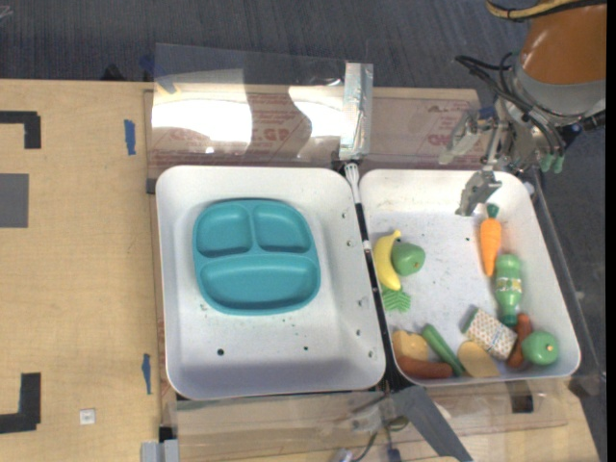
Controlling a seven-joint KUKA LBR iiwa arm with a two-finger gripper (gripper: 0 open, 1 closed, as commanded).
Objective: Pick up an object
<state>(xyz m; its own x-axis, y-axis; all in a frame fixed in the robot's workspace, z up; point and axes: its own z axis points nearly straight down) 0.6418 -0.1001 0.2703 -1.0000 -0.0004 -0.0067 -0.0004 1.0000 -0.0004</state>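
Observation:
My gripper (484, 192) hangs over the back right of the right bin (433, 195), its fingers pointing down just above the leafy top of an orange carrot (490, 243). Nothing shows between the fingers. In the same bin lie a yellow banana (386, 260), a green apple (409, 258), a green bottle-shaped toy (507, 283), a green round fruit (540, 346), a green pepper-like stick (443, 347) and several bread-coloured pieces along the front wall.
The left bin (183, 354) holds a teal three-compartment plate (256, 256). A clear plastic sheet and a foil-taped post (356, 109) stand behind the bins. The arm's orange band (568, 22) is at the top right.

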